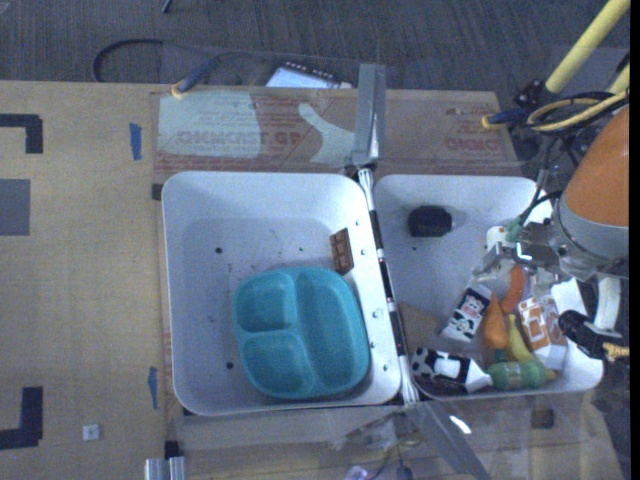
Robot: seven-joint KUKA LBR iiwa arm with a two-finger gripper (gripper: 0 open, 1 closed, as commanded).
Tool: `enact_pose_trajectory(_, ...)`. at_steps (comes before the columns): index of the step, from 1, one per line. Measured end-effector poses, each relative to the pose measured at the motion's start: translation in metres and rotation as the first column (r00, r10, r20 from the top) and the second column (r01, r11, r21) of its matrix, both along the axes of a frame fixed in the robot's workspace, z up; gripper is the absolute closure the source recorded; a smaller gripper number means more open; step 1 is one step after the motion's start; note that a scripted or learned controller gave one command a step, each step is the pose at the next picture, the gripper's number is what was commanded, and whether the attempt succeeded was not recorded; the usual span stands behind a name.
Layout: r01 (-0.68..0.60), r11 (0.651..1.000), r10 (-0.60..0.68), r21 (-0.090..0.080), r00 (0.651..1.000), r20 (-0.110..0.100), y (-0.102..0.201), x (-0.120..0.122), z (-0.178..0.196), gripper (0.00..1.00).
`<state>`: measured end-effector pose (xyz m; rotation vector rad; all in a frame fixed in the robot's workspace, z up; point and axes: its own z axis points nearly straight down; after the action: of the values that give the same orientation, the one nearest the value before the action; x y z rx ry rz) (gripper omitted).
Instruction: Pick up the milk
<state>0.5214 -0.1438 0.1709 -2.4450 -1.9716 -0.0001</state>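
Leaning milk [466, 313], long axis diagonal, top upper-right.

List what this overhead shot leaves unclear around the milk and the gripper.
- Gripper: the arm's wrist hangs over it in the camera view; finger state unreadable.
- Milk carton: cow-patterned, label print too small to read.
- Pile of items beside it: overlapping, so contacts are unclear.
- Dark object: too blurred to identify.

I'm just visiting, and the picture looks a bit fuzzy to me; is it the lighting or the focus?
Camera view: soft throughout, so small print on the milk carton is unreadable; even lighting, faint shadows inside the left bin; the orange arm is blurred.
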Motion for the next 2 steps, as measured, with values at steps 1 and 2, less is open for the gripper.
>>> enact_pose_trajectory(1,0.080,0.997,-0.080,-0.001,0.997,0.018,0.024,-0.037,-0.055,0.00)
enact_pose_trajectory(2,0.083,0.997,-0.083,-0.005,0.996,0.023,0.021,-0.036,-0.043,1.00)
